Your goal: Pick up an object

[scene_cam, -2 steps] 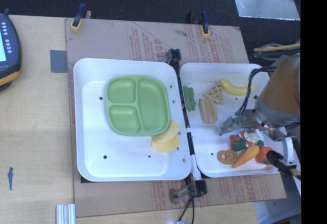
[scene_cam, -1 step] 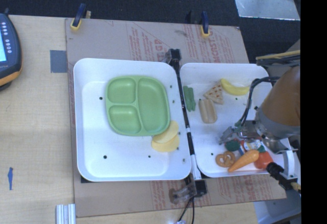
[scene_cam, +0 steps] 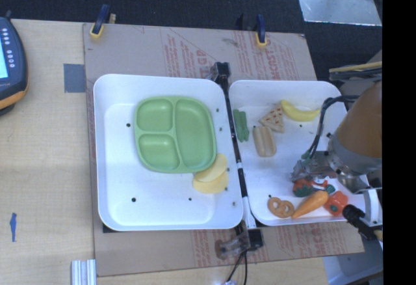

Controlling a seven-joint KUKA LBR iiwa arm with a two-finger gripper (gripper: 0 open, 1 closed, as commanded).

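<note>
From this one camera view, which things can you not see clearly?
- Gripper: the arm's body covers it from above, so its finger state cannot be told.
- Red and green object below the gripper: partly covered, kind unclear.
- Yellow piece: its upper part lies under the green plate.

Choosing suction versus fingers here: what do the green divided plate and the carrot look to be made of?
Green divided plate: likely moulded plastic, matte, uniform colour, rounded compartment ridges. Carrot: probably toy plastic, smooth orange with a slight sheen; rubber is possible.
</note>
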